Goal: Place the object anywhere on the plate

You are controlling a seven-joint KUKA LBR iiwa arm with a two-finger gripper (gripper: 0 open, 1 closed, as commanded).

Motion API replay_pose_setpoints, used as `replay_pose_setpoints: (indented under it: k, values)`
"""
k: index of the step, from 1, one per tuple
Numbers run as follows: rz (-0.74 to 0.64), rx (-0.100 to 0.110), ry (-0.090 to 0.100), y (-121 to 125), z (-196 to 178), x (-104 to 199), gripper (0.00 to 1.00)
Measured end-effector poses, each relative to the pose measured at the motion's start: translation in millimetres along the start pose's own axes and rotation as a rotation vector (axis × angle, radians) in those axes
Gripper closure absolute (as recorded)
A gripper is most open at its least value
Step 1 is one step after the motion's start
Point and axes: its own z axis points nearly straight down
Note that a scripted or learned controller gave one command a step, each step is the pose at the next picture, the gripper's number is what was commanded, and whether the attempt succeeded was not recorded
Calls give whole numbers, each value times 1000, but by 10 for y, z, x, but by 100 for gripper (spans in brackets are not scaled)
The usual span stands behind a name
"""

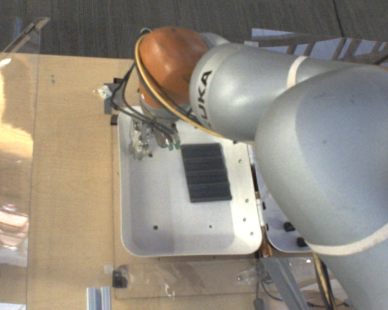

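Observation:
A dark, ribbed rectangular plate (207, 172) lies flat in the left white bin (142, 228), towards its right side. My gripper (141, 144) hangs over the bin's far left corner, left of the plate and apart from it. A small green bit (176, 145) shows just below the wrist, between the gripper and the plate's far edge; I cannot tell whether it is an object or part of the tool. The orange band (171, 60) and grey arm hide the far end of the bin.
The arm's bulk covers most of the right bin (279, 236), where two small dark spots (288, 227) show. A small black piece (119, 278) sits on the wooden bench in front of the left bin. Clear sheeting lies on the bench at left.

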Motion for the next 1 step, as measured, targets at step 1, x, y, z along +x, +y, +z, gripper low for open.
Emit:
replay_pose_setpoints:
  k: [1]
  values:
    - [-296, 0, -3, -14, -786, -84, 100]
